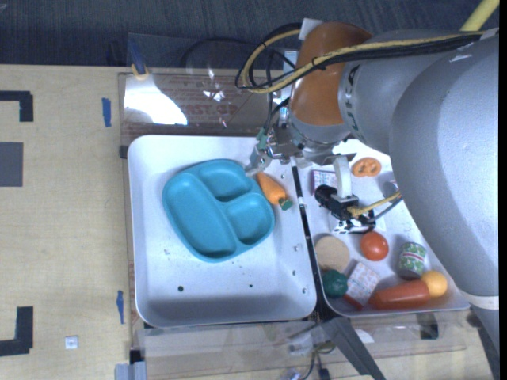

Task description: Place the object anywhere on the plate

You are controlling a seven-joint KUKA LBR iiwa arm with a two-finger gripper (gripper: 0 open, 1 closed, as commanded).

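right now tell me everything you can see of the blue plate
The blue plate is a smooth, rounded tray of what looks like matte plastic, moulded into three compartments by raised ridges. It lies flat, turned at a slant, in the upper middle of the left white bin. Nothing sits in its compartments. A small orange carrot with a green end lies at its upper right rim, seemingly touching it. The pincer is just above that corner.

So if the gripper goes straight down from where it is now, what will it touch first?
Probably the orange carrot, lying beside the blue plate just under the gripper. Depth is hard to judge here; it might meet the white bin floor instead.
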